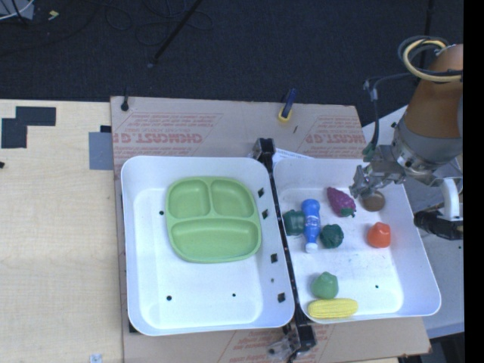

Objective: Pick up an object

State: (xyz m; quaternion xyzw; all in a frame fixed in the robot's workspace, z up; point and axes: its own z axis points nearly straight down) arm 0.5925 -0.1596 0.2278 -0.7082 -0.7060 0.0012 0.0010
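Tool (369,186) over right bin's far edge | grip state unclear | purple toy (340,200) just beside

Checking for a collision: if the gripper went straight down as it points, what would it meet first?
Probably the small round brown object just beneath the gripper, though depth is unclear.

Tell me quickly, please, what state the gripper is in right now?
Gripper: cannot be told; it hovers at the right bin's far edge, just above a brown object, beside the purple toy.
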